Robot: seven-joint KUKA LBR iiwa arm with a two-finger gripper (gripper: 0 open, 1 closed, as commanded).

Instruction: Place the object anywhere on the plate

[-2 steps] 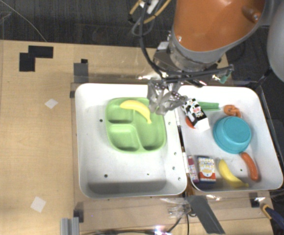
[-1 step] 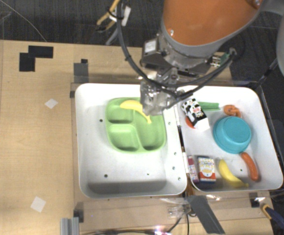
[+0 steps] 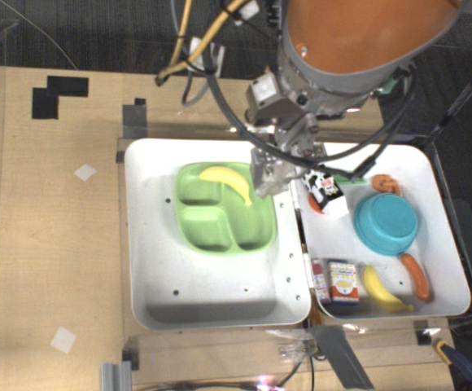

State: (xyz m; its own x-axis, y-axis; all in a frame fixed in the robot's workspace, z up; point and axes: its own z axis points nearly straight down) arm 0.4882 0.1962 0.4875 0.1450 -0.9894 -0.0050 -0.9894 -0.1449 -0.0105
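Camera view: banana (image 3: 229, 182) lies in the green plate (image 3: 220, 230), upper compartment.
Hand (image 3: 267, 177) just beside it; grip state cannot tell. Likely light, smooth, curved; grasp mid-body.

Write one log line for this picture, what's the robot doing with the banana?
hand: over plate's right edge | banana: lying on green plate, upper section | bin: left | task: looks done

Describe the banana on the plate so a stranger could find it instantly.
Look in the left white bin, where a green divided plate sits. The banana lies across the plate's upper edge, just left of the gripper. Unlike the other banana in the right bin, it rests on green.
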